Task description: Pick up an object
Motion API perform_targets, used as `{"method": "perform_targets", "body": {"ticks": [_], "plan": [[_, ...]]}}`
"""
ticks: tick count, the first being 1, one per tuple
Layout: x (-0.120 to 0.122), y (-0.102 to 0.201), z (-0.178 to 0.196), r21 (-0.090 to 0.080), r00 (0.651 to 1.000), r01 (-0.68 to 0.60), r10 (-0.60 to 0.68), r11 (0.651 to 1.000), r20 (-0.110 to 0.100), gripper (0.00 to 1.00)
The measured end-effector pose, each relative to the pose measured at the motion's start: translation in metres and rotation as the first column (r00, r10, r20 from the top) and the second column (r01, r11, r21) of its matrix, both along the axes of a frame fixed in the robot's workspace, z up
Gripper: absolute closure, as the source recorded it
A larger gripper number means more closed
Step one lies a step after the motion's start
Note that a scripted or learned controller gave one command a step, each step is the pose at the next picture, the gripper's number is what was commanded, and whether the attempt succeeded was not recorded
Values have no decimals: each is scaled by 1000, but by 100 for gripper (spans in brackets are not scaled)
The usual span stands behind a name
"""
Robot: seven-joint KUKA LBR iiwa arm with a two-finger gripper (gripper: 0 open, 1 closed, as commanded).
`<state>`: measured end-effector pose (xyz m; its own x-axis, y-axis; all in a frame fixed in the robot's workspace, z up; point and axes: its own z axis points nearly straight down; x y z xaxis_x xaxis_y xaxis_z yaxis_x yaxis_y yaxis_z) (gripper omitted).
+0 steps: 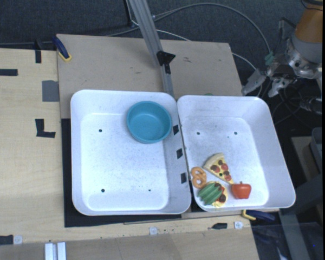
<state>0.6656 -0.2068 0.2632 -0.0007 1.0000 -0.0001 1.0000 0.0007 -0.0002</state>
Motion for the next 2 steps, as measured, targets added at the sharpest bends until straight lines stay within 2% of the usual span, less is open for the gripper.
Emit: {"method": "perform_targets", "body": {"ticks": [1,2], "plan": [[-10,3,-51,1,1000,0,0,1000,-4,0],[-8,7,-114,1,1000,0,0,1000,-6,0]]}}
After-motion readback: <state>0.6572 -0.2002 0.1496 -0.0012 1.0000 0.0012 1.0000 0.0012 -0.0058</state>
